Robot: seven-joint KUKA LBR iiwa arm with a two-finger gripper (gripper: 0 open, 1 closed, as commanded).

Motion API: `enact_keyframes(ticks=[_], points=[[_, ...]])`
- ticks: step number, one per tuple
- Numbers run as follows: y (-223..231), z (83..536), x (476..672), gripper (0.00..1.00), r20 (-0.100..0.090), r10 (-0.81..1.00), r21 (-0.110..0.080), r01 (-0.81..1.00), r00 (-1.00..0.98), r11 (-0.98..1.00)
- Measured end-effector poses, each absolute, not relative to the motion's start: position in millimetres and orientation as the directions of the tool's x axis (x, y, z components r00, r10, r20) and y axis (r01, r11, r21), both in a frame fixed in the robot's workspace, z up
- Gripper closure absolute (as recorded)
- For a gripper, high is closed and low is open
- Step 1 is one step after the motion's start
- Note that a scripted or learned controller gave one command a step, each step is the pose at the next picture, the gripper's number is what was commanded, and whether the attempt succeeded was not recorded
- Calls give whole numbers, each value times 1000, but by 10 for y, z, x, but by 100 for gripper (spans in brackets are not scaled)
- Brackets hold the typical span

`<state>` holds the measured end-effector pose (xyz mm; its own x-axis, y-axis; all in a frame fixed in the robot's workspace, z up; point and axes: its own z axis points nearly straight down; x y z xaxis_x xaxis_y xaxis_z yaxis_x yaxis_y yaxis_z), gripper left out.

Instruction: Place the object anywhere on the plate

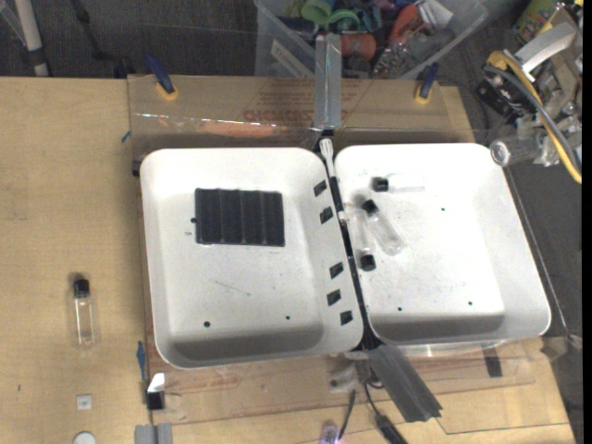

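Observation:
A black ribbed plate [239, 217] lies flat in the left bin [176, 331], toward its far half. In the right bin [481, 248], near the divider, lie clear vials with black caps: one [393, 187] lies crosswise and another [379, 225] slants toward the front. A further black cap [366, 262] sits just below them. The arm's end with my gripper [539, 137] hangs past the right bin's far right corner, outside both bins, well away from the vials and the plate, amid yellow cable.
A divider with black tabs [335, 269] separates the bins. A clear tub of colourful toys [370, 12] stands behind them. One more vial [83, 311] lies on the wooden bench left of the bins.

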<state>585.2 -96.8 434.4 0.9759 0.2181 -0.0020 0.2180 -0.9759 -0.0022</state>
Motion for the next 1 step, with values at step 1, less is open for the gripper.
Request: enact_keyframes(ticks=[1], points=[[-1165, 4345, 5894, 100, -1, 257, 0, 257, 966, -966]])
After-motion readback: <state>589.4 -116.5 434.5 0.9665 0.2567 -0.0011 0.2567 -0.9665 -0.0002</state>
